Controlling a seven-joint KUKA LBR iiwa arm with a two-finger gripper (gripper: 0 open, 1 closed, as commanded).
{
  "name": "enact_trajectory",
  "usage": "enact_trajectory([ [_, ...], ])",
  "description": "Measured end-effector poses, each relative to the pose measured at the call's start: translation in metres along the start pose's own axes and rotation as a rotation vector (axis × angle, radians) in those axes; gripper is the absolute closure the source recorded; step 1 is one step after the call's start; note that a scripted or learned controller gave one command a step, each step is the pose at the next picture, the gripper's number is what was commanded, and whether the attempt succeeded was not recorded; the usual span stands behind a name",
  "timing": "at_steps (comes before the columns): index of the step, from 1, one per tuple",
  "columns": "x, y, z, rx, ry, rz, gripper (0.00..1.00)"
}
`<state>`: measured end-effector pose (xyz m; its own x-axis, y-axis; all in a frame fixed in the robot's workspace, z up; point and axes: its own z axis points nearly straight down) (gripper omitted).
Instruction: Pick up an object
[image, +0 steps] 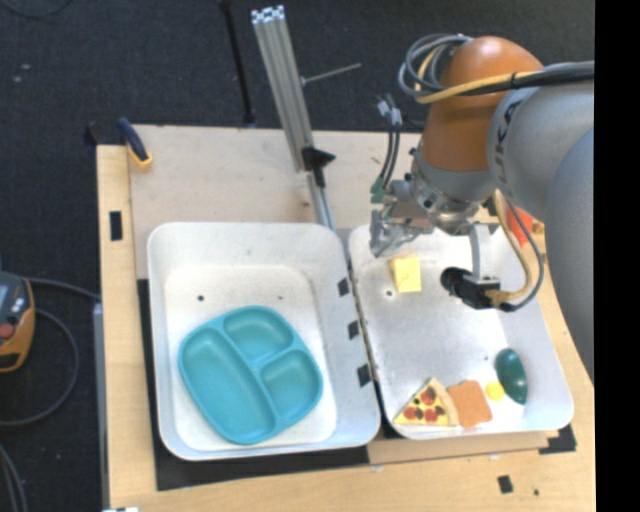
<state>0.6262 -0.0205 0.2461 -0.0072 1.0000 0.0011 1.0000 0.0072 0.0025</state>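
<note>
A: So, where do we stand with our gripper (388, 237)?

B: We have it low over the far left corner of the right bin (440, 350), under the orange band of our arm (478, 90). From above, the wrist hides the tips, so we cannot tell how wide it is or whether anything sits in it.

A: Anything close to it?

B: Yes, the yellow block (406, 274) lies on the bin floor just beside the gripper, on the near side. It looks flat on the floor and apart from the tool, so we judge it is not lifted.

A: And farther out?

B: Along the near edge of the same bin we see the pizza slice (426, 404), the orange piece (468, 402) touching it, a small yellow piece (494, 391) and the green piece (511, 372) towards the right. All rest on the bin. In the left bin (170, 250) the teal divided plate (250, 372) lies well apart from us.

A: So how far along are we?

B: Early, we think. We are at the approach; the closing on an object and the lift are left. The yellow block seems the likely target.
</note>
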Motion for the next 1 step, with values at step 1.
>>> enact_trajectory([
  [1, 0.0498, 0.0230, -0.0088, -0.001, 0.001, -0.001, 1.00],
])
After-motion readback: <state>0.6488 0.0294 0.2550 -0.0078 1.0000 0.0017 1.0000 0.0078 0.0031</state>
